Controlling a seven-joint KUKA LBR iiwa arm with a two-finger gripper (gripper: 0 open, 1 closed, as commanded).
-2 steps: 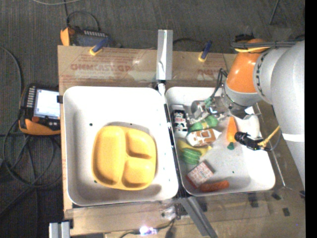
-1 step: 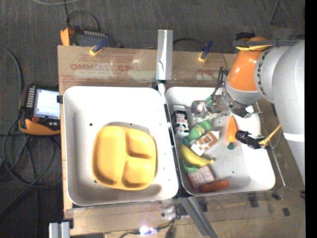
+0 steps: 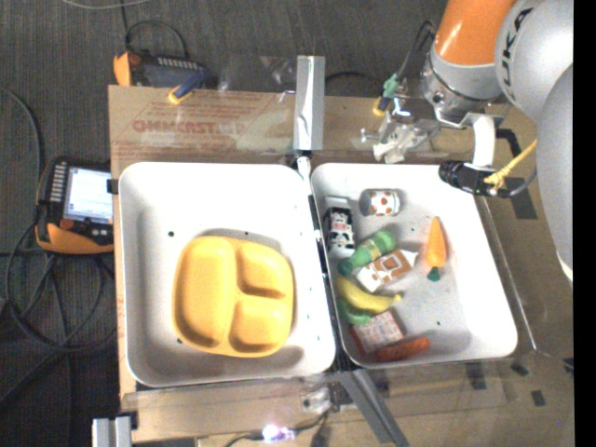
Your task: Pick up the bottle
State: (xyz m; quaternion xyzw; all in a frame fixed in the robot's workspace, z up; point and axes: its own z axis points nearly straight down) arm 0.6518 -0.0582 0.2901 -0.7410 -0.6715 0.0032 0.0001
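The green bottle (image 3: 366, 253) lies slantwise in the right bin (image 3: 484, 291), cap toward the far right corner. The claw (image 3: 399, 140) hovers beyond the bin's far edge; its grip cannot be told.

It was a robotics lab: a grey industrial arm with an orange band (image 3: 484, 26) reached over two shallow white plastic bins (image 3: 140, 250) on a cardboard-topped tabletop (image 3: 186, 128), with black cables (image 3: 28, 277) trailing across dark carpet and an orange handheld control pendant (image 3: 74, 212) nearby.

Part of the maker's name — "KUKA" — is seen on the grey arm (image 3: 543, 26); faded red lettering on the cardboard sheet (image 3: 186, 128) cannot be read.
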